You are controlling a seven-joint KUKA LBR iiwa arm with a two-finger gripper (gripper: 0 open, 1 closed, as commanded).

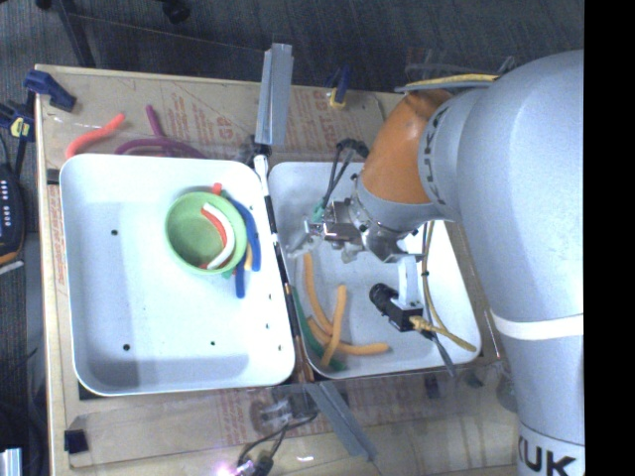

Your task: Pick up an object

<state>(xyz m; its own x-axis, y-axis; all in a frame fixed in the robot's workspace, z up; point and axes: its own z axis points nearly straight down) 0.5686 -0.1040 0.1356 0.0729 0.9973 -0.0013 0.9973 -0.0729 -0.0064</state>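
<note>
The left white bin point(119, 305) holds a green bowl point(190, 234) with a red and white curved piece inside it, and a blue strip point(248, 256) lies along the bowl's right side. The right white bin point(290, 188) holds several orange rubbery strips point(337, 317) near its lower left, with a green piece point(316, 343) just beside them at the wall. The gripper point(332, 232) sits low over the upper part of this bin, above the strips; whether it is open or clenched cannot be told. A black fitting point(389, 305) on a yellow cable hangs nearby. Both bins rest on a plywood bench point(198, 97) above dark carpet point(298, 8).
</note>
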